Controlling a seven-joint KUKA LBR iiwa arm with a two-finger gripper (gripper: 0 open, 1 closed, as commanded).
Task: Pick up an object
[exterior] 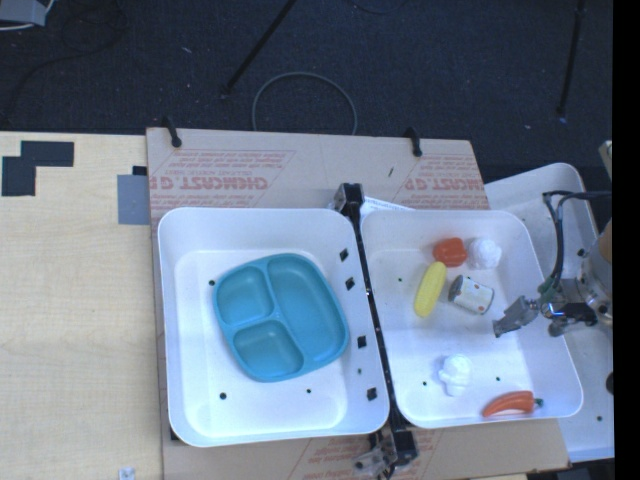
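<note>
Two shallow white bins are sitting side by side on a cardboard sheet (300, 173) that is lying on the counter (70, 318).

The left bin (195, 408) is holding a blue divided plate (280, 315), which is lying flat near the bin's centre with three compartments facing up.

The right bin (400, 388) is holding six loose objects:
- A yellow oblong object (430, 288) is lying upper centre, tilted slightly off the vertical of the view.
- A small orange-red object (450, 251) is resting just above the yellow one, near its upper end.
- A white rounded object (486, 253) is sitting just beside the orange-red one, toward the arm.
- A small grey-and-white cylinder (470, 294) is lying on its side just beside the yellow object.
- A white lumpy object (455, 372) is sitting in the lower part of the bin, apart from the rest.
- An orange carrot-shaped object (510, 403) is lying along the bin's near edge.

The claw (515, 318) is reaching in over the arm-side rim of the right bin. It is sitting near the cylinder but apart from it. Whether the claw is released or clenched cannot be told from this view; nothing is visibly sitting between its tips.
</note>
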